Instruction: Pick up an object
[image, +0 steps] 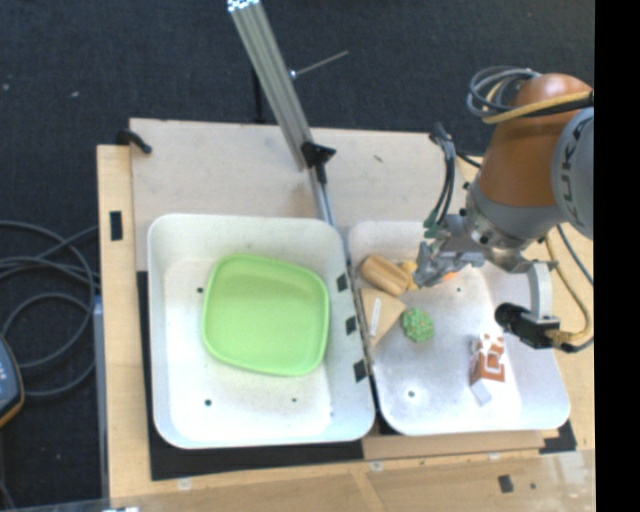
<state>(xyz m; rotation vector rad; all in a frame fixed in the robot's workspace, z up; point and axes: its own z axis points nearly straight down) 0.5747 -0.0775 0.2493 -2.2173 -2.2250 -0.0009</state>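
Observation:
My gripper (432, 268) hangs over the back part of the right bin (520, 415), just right of a tan bread-like roll (385, 274). An orange bit shows beside the fingers at about the same spot. A small green broccoli-like piece (418, 325) lies in front of the gripper, apart from it. An orange and white box (489, 364) rests toward the right bin's front right. A pale wedge-shaped piece (376, 315) lies by the bin's left wall.
The left bin (175, 400) holds a light green square plate (266, 313). A metal pole (283, 95) slants down from the top to the gap between the bins. Cables loop at the arm's wrist, and a black clamp (525, 325) juts over the right bin.

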